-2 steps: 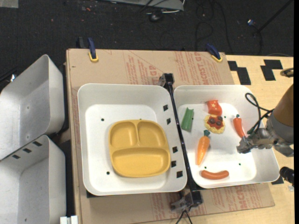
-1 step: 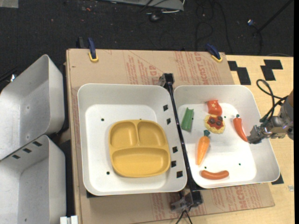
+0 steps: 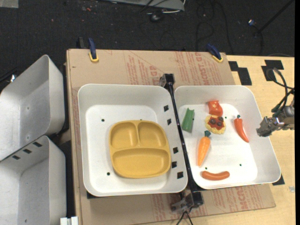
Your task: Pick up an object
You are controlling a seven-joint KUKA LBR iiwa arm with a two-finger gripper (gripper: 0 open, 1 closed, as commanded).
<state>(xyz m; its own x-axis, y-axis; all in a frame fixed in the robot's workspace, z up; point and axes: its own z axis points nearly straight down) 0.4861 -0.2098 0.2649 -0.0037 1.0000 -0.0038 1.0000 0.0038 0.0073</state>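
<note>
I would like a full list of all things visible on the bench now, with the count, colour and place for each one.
bins: two, white, side by side on the bench
divided plate: one, yellow, left bin
green piece: one, green, right bin, near the divider
red piece: one, red, right bin, top
tart: one, yellow with dark and red topping, below the red piece
carrot: one, orange, right bin, centre
chili pepper: one, red-orange, right side
sausage: one, red-orange, bottom
gripper: one, grey, beside the right bin's right rim

Faint red printing on cardboard sheet [image 3: 140, 64], upside down, not legible
</note>
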